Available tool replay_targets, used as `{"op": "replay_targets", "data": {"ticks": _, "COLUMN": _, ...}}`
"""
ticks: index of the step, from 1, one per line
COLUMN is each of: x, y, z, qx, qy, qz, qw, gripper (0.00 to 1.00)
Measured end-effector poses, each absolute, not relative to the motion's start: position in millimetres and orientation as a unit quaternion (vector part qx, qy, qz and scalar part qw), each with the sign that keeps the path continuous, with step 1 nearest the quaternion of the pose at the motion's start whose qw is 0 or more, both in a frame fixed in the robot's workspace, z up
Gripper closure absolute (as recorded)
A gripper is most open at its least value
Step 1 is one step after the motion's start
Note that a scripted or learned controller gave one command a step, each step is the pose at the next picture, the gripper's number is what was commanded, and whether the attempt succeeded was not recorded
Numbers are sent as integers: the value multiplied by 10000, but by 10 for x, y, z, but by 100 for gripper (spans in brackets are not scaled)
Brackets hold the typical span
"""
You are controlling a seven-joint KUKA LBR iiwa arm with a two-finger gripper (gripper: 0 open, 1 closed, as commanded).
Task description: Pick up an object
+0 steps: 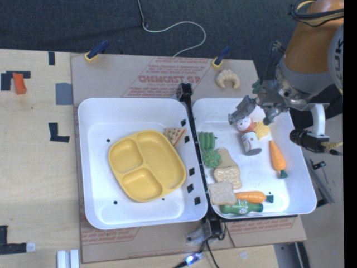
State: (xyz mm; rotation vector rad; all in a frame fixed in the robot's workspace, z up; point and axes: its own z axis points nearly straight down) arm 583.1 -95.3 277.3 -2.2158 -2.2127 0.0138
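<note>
Two shallow white bins sit side by side on a wooden counter (33, 166), seen from above at a slant. Nearest, along the front of the right bin (295, 202), lie a green bottle (241, 208), a small carrot (251, 196) and a slice of toast (221, 194). Just behind are a second slice of bread (227, 172) and a piece of green broccoli (211, 158). A larger carrot (277, 158) lies toward the bin's right side. The left bin (92, 116) holds a yellow divided plate (146, 164) with a waffle cracker (174, 134) at its far edge.

Farther back in the right bin, a small grey can (250, 143) lies beside a red-and-white toy (244, 124) and a yellow piece (261, 130). The claw (255, 111) hangs over them with its two fingers spread open, gripping nothing. Beyond the bins, a croissant (227, 79) rests on cardboard.
</note>
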Motion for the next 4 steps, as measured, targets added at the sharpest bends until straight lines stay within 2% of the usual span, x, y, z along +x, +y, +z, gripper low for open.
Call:
{"op": "replay_targets", "data": {"ticks": 1, "x": 5850, "y": -951, "z": 2837, "qx": -7066, "qy": -7076, "qz": 6, "qw": 3, "gripper": 0}}
{"op": "replay_targets", "data": {"ticks": 2, "x": 5814, "y": -1047, "z": 2306, "qx": -7072, "qy": -7070, "qz": 25, "qw": 21, "gripper": 0}}
{"op": "replay_targets", "data": {"ticks": 3, "x": 5874, "y": -1066, "z": 1691, "qx": -7068, "qy": -7074, "qz": 25, "qw": 24, "gripper": 0}}
{"op": "replay_targets", "data": {"ticks": 4, "x": 5822, "y": -997, "z": 1066, "qx": -7066, "qy": -7076, "qz": 24, "qw": 29, "gripper": 0}}
